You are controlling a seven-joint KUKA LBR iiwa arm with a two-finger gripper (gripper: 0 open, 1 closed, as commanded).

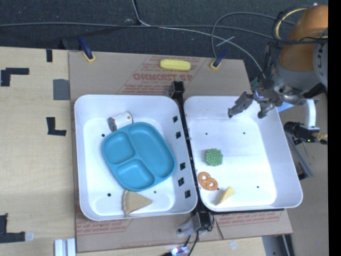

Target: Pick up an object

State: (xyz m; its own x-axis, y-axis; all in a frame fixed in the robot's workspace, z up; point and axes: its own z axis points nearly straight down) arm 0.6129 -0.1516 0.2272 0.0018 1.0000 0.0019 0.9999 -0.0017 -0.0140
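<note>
From my seat, the gripper (249, 109) hangs over the far right corner of the right bin (287, 159), its two fingers spread apart with nothing between them, so I read it as released and carrying nothing. The grey arm (301, 57) with its orange band reaches in from the right behind it.

Nearest the gripper in that bin is a small green bumpy ball (213, 157), sitting apart from the walls on the bin floor. Nearer the front edge lie a pretzel-shaped piece (208, 182) and, just beside it, a pale yellow wedge (224, 195); those two are close together but I cannot tell if they touch.

Across the divider, the left bin (85, 143) holds a blue sectioned plate (139, 156), a small white cylinder (120, 120) at its far edge and a tan triangle (134, 201) at its near edge. A yellow corn-like toy (175, 65) lies on the cardboard surface (106, 73) beyond both bins.

I judge this to be the approach step: nothing is picked yet and no target is committed. The green ball looks the easiest choice, standing free with room on all sides. The next move calls for travelling toward the near-left of the bin, centring the open fingers over the ball, then descending low enough to straddle it before closing. Being round, it may roll away if one finger arrives first.
</note>
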